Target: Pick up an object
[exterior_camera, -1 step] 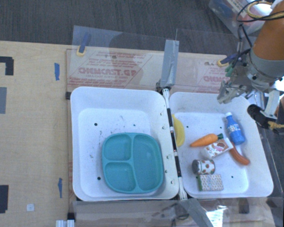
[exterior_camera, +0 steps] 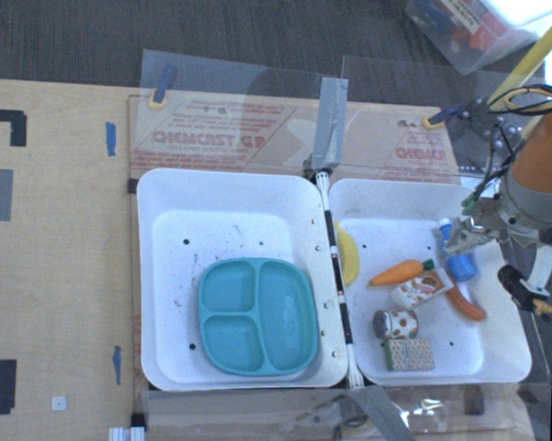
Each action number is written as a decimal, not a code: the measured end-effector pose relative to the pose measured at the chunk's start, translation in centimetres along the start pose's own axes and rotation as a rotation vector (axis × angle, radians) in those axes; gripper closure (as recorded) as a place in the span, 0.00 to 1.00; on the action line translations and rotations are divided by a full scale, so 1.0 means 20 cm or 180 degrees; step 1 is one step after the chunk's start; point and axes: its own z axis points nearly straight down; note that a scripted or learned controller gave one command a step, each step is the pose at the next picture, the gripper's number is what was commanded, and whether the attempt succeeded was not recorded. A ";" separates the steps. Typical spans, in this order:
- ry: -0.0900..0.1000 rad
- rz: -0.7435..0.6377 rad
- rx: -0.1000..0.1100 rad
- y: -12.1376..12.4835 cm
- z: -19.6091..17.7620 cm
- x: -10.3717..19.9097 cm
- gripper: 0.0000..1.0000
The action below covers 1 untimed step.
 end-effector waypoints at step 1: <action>0.0009 -0.0463 -0.0002 -0.01 0.15 -0.02 0.00</action>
